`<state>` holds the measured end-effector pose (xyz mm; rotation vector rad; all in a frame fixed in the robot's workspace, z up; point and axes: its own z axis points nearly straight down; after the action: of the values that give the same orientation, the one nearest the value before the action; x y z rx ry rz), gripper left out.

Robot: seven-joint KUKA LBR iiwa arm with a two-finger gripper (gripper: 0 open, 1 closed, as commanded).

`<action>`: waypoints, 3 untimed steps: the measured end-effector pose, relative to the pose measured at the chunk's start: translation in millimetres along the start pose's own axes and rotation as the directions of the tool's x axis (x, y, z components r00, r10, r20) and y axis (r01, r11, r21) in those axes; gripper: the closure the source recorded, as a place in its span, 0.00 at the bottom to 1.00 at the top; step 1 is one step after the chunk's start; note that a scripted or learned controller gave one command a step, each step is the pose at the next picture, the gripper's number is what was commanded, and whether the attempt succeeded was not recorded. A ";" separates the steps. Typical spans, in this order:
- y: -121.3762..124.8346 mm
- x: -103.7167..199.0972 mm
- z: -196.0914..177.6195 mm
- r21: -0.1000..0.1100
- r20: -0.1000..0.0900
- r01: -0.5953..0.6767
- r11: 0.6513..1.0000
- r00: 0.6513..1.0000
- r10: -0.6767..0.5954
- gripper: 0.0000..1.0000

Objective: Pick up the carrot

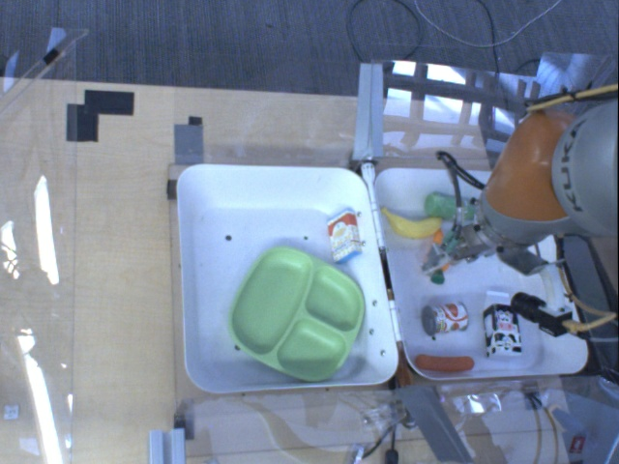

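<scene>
Here, carrot [437, 271] seemingly just beneath the hand [448, 250], right bin [571, 361].

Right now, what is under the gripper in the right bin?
Beneath the gripper an orange piece with a green tip, probably the carrot, lies on the right bin floor, beside the banana. The gripper covers most of it, so any grasp stays unconfirmed.
</scene>
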<state>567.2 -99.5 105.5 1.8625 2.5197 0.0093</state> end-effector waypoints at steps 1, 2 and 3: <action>32.7 -104.2 -69.0 0.001 0.003 0.056 0.998 0.998 -0.056 1.00; 32.8 -103.9 -68.8 0.001 0.002 0.057 0.998 0.998 -0.057 0.00; 3.8 -49.2 17.0 0.000 0.001 0.068 0.998 0.998 -0.068 0.00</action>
<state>585.5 -145.4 88.7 1.7755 2.5801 0.0085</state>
